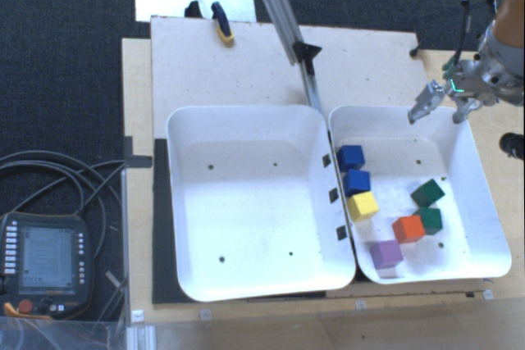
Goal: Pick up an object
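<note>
The right bin (472,176) holds several small blocks: two blue blocks (351,156) (357,181) stacked along its left wall, a yellow block (362,206) just below them, a purple block (386,254) near the front, an orange block (408,229), and two green blocks (427,193) (431,220). My gripper (444,105) hovers above the back edge of the right bin, open, with nothing between its fingers. It is well clear of all the blocks.
The left bin (184,176) sits beside the right one. A slanted metal pole (279,4) crosses the back of the bench toward the bins' divide. A teach pendant (45,262) and cables lie on the floor at the left.
</note>
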`<state>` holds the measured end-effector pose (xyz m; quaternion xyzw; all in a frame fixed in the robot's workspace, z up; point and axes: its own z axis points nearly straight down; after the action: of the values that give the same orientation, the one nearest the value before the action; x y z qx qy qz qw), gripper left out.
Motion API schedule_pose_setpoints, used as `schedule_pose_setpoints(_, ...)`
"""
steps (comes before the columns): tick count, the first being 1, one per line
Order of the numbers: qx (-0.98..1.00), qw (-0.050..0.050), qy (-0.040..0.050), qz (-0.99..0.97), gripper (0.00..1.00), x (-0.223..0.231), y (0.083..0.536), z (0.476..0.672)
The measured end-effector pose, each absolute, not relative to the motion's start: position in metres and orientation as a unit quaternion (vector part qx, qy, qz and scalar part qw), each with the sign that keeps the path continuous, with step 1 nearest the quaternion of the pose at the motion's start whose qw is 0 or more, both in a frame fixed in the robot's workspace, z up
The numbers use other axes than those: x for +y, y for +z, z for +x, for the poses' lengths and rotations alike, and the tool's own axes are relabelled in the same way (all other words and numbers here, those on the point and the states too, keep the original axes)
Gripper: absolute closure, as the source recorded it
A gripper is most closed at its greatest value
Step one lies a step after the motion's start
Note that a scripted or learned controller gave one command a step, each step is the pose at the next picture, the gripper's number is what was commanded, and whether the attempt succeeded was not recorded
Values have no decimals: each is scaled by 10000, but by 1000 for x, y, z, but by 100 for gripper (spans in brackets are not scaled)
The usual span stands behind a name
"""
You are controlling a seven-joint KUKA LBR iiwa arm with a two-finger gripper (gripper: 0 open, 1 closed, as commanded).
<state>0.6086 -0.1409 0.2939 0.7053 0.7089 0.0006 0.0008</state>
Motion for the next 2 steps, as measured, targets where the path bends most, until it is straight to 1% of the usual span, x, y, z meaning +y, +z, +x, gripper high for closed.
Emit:
schedule_pose_setpoints(1, 7078, -1, -5, 7064, 0, -143, 253, 608)
schedule_pose_setpoints(2, 7079, -16, -11, 7063, 0, -139, 191, 605)
